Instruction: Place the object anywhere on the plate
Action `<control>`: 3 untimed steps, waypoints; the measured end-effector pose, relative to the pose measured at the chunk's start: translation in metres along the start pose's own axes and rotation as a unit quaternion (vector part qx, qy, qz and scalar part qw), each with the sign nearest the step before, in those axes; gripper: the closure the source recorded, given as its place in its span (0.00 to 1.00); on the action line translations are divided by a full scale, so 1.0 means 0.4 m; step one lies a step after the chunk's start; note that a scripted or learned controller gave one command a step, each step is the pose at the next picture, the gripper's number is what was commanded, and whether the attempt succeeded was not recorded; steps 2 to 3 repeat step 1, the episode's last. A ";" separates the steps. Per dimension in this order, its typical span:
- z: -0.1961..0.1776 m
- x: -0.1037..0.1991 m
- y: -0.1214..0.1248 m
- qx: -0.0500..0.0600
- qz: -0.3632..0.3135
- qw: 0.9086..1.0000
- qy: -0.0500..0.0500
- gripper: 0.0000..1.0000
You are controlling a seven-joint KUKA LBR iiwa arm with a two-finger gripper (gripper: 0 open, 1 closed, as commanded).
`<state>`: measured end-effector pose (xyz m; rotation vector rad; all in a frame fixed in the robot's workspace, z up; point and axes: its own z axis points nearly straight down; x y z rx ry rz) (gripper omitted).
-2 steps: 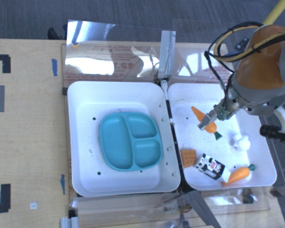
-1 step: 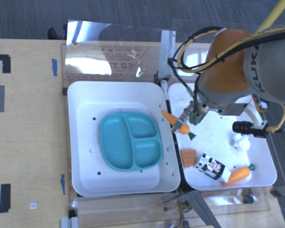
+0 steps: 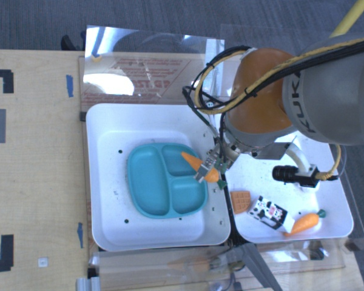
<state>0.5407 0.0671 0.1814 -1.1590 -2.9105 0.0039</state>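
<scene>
Gripper (image 3: 205, 170) at the end of the grey arm (image 3: 327, 102) hangs over the right edge of the left bin (image 3: 103, 162), its two fingers closed on an orange wedge (image 3: 191, 159) that shows on either side of them.

Both white bins sit side by side on the pale wooden bench (image 3: 36, 162), and the arm reaches in above the right bin (image 3: 337, 196).

A teal plate (image 3: 148, 180) with three compartments, one long one on its left and two smaller ones on its right, lies flat on the floor of the left bin, nearer that bin's right edge than its left.

The orange wedge sits at the plate's right rim, over the upper of the two small compartments. Its long axis runs on a diagonal, from the bin's far left toward its near right. The narrow tip points to the far left, in over the plate, while the blunter end lies at the plate's right edge, just beside the wall between the bins. Whether the wedge touches the plate cannot be told.

In the right bin, a carrot (image 3: 304, 223) with a green top lies by the near edge. A black-and-white block (image 3: 269, 211) lies just to its left, and a small brown waffle square (image 3: 240, 200) sits in the near left corner.
</scene>
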 end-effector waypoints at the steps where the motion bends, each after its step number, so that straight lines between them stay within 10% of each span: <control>1: 0.000 -0.005 -0.004 0.000 0.002 1.000 -0.001 0.00; 3: 0.000 -0.005 -0.004 0.000 0.002 1.000 -0.001 0.00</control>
